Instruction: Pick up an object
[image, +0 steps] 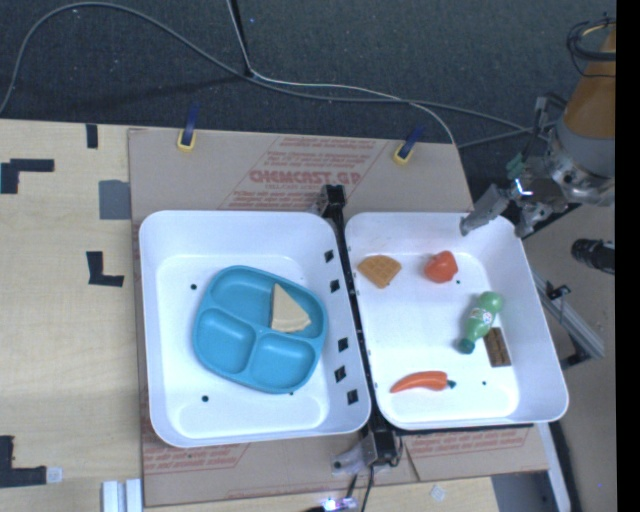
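The arm (590, 95) is seen at the far right of the scene, entering from the right edge. An orange band is visible on its upper section, w/ grey casing below that. The wrist is angled down and to the left. The gripper (490, 212) is carried at the arm's left end, approx. over the far right corner of the right bin (540, 330), tilted rather than vertical. A grey finger (480, 218) is pointed left and slightly near. Nothing is seen btw. the fingers. Open/closed state can't be judged.
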